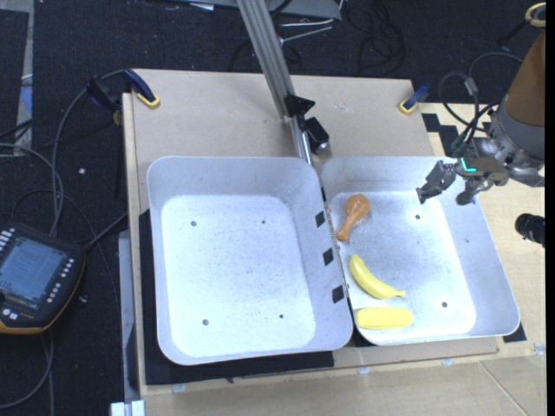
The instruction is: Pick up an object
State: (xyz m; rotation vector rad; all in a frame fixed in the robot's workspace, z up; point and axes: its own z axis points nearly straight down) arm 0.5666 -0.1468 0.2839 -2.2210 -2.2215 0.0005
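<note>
Looking down on the bench (225,111), I see two white bins side by side. The left bin (234,263) has a bare speckled floor. The right bin (451,258) holds three things, all gathered along its left side, close to the wall where the two bins meet.

Farthest of the three is an orange toy drumstick (351,214), its fat end up and away from me and its thin end slanting down toward the shared wall. Nearer than that lies a yellow banana (375,280), curved, running from upper left to lower right. Just nearer again, almost at the front rim, sits a second yellow piece (383,318), lying roughly level, close to the banana's lower end but apart from it as far as I can tell.

My arm (525,102) comes in from the right, and the gripper (453,185) hangs over the far right corner of the right bin, well apart from all three objects. Its two dark fingers (431,186) are spread, with a clear gap between them and nothing in that gap.

A slanted metal rail (269,46) crosses the far side of the bench, and a handheld control pad (30,276) lies on the floor to the left.
</note>
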